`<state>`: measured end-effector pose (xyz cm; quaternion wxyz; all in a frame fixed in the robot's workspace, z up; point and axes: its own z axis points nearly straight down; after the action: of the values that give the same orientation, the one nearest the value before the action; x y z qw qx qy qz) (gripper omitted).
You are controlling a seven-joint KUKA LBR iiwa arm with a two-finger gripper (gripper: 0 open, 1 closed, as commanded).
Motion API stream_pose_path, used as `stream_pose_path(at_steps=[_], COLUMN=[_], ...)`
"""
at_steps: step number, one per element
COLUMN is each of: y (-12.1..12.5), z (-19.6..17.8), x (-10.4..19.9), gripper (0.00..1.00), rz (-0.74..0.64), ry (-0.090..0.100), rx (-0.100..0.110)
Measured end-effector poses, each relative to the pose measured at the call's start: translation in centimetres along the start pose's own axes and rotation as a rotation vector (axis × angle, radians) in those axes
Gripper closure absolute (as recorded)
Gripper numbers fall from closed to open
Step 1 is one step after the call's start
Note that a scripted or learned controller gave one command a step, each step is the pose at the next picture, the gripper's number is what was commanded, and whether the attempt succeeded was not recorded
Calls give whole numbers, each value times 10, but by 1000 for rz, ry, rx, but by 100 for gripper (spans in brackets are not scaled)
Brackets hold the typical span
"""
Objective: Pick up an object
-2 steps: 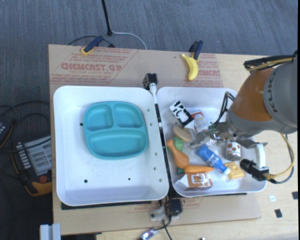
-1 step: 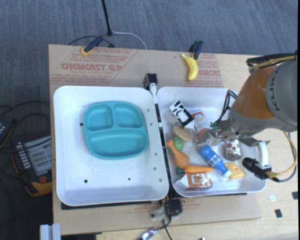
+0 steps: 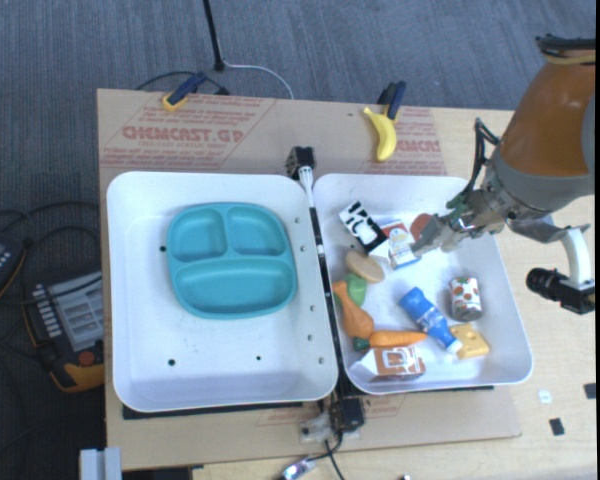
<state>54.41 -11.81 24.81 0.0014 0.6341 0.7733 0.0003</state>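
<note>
1. Toys fill the right bin, all small play-food pieces that I judge light and stiff, mostly hard plastic; none looks fragile.
2. Gripper hangs over the upper middle of the right bin, just above a small white carton with a red patch. Whether the fingers are apart or together cannot be told; they are blurred against the clutter, and nothing can be seen held between them.
3. The white carton is the likeliest target, lying just right of the tan bread roll and below-right of the black-and-white box. It looks boxy and flat-sided, so I would take it across its two narrow faces; smooth skin may make it slippery.
4. Below the roll lie a green piece and an orange carrot; the carrot tapers, so a grip near its thick end seems safest.
5. A blue bottle lies slantwise right of the carrot; being round, it may roll away from a closing grip.
6. A strawberry-print can and a yellow cheese wedge sit beyond the bottle; an orange box lies below it.
7. The left bin holds a teal divided plate; a banana rests on the bench above the right bin.
</note>
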Motion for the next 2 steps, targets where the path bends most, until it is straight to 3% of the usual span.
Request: stream_pose_path(at_steps=[1, 2], y=[0, -31], z=[1, 91], x=[0, -44], gripper=[0, 0], rz=[0, -198], ry=[1, 2], rx=[2, 3])
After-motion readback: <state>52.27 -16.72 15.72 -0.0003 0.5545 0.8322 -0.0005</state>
